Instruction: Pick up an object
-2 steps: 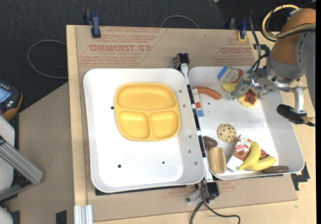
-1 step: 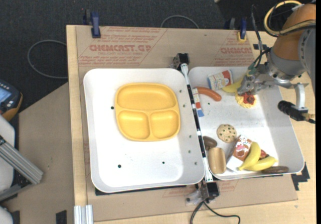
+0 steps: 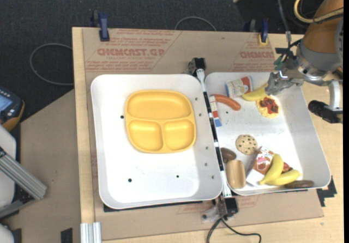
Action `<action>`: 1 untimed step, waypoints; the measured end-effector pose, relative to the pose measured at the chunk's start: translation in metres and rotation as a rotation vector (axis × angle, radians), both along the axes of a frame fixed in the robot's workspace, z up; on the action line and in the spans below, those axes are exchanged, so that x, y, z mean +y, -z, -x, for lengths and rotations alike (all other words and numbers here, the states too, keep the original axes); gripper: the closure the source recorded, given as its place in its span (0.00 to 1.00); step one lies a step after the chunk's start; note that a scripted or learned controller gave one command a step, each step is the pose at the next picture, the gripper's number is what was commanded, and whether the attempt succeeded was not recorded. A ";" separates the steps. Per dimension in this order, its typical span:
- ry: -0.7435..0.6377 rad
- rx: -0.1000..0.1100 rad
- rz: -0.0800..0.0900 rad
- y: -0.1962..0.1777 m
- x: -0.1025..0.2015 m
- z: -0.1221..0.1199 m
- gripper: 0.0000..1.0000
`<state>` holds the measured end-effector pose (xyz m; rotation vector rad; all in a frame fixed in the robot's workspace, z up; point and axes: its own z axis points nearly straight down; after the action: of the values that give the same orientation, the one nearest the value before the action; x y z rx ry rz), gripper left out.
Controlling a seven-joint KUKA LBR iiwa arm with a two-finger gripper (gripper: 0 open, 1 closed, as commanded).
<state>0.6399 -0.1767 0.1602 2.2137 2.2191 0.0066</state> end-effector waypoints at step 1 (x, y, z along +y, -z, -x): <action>0.001 0.006 0.000 0.004 -0.001 0.001 0.00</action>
<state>0.6387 -0.1778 0.1558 2.2186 2.2209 -0.0003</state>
